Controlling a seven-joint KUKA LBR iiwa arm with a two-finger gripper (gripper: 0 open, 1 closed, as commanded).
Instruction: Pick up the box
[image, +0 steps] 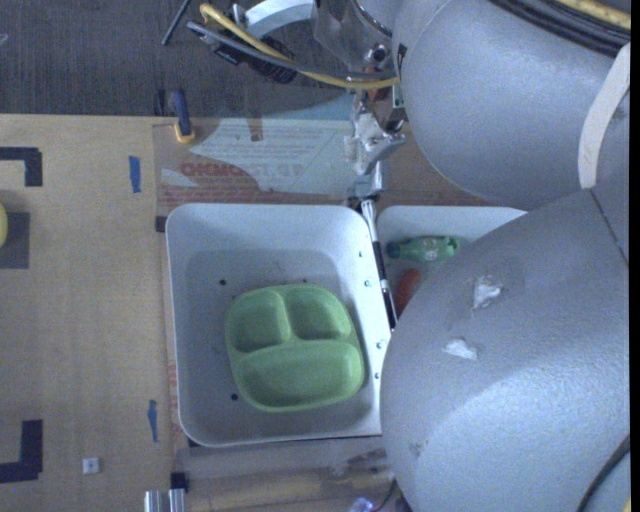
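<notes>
The big grey rounded arm (500, 380) fills the near right corner and looms over most of the right-hand shallow white bin (450, 215), of which a strip of rim and floor is visible. Whatever lies under that bulk is hidden, and I cannot find the box anywhere; if it sits in that bin, the arm covers it. That is the first risk: the one fixed camera cannot confirm the target, so a grasp here would be made blind and could close on the wrong item.

Just beyond the arm's edge, inside the right-hand bin, lie a small reddish-orange object (405, 290) and, further back, a green bottle-like item with a pale label (425, 247). Both sit close to the wall shared with the left-hand bin. A pincer coming down near them could nudge or snatch either instead of the box.

To the left of that wall, the left-hand shallow white bin (200, 300) holds a green plastic tray with three compartments (293, 347), lying flat near the bin's middle. It is not the target, and a sweep across the wall could knock it.

Furthest back, beyond the bins, the pale wooden tabletop (80, 300) carries a printed sheet (260, 160), and a cluster of metal parts and yellow cabling (370, 130) hangs by the upper arm segment. Whether this is the pincer, and how far it is open, I cannot tell.
</notes>
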